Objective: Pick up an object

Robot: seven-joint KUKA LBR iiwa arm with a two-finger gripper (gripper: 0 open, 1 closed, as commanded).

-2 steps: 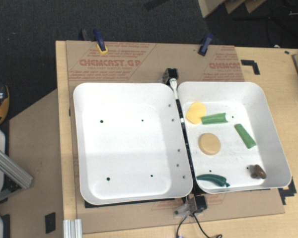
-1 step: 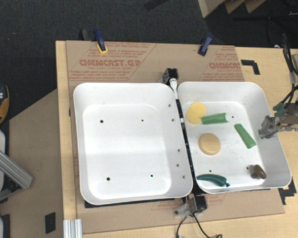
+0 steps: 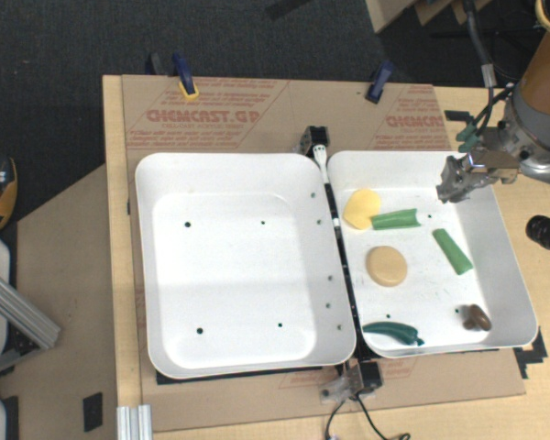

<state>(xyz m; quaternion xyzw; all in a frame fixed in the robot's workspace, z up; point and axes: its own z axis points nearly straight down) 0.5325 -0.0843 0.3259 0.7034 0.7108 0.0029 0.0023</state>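
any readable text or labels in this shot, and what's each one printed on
"CHEMCAST GP": red print on the brown board under the bins, behind the left bin.
A second red print of the same look, behind the right bin at: too blurred to read for sure.
Smaller red lines beneath both: too small to read.
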